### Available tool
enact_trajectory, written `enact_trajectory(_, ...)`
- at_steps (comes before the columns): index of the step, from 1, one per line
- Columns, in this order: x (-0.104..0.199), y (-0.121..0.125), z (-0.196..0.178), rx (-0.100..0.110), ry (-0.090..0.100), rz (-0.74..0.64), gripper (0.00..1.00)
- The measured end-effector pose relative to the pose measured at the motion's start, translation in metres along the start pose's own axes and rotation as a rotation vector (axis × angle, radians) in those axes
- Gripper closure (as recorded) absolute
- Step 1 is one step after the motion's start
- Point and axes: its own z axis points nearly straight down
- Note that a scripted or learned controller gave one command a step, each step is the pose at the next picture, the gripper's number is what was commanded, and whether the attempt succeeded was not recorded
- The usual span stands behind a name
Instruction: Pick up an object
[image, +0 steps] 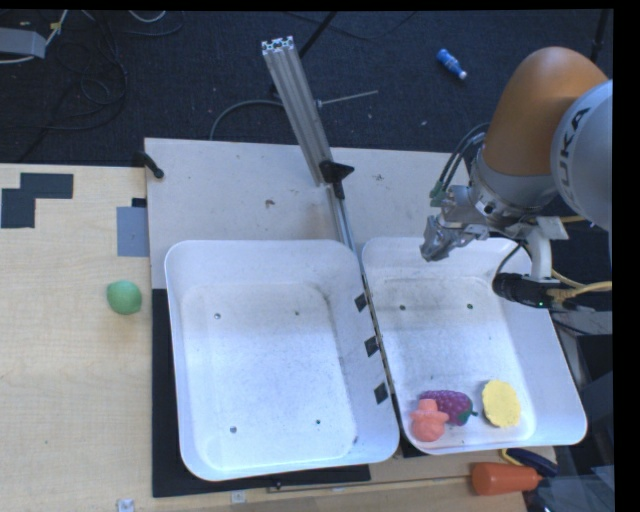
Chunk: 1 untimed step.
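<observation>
Little of the task looks done: the jaws (438, 247) hang over the upper edge of the right bin (540, 350), right of centre in the frame, with nothing visible between them; whether they stand open or closed I cannot tell at this size. The candidates for picking lie well apart from them, at the lower end of that same bin: a yellow piece (502, 403), a purple grape-like cluster (447, 403) and an orange-pink piece (429, 421) touching the cluster. Left to do, by my judgement: travel down the frame to one of them, descend, close, lift.

The left bin (270, 360) carries no objects. A green ball (124, 297) sits on the desk (60, 380) at far left, outside both bins, and an orange object (505, 478) lies just below the right bin. A slanted metal rail (305, 120) stands in the upper middle. The yellow piece lies free; the cluster and orange-pink piece crowd each other
</observation>
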Motion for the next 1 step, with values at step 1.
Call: enact_trajectory(1, 0.0526, -0.0084, 0.0000, 0.000, 0.000, 0.000, 1.00)
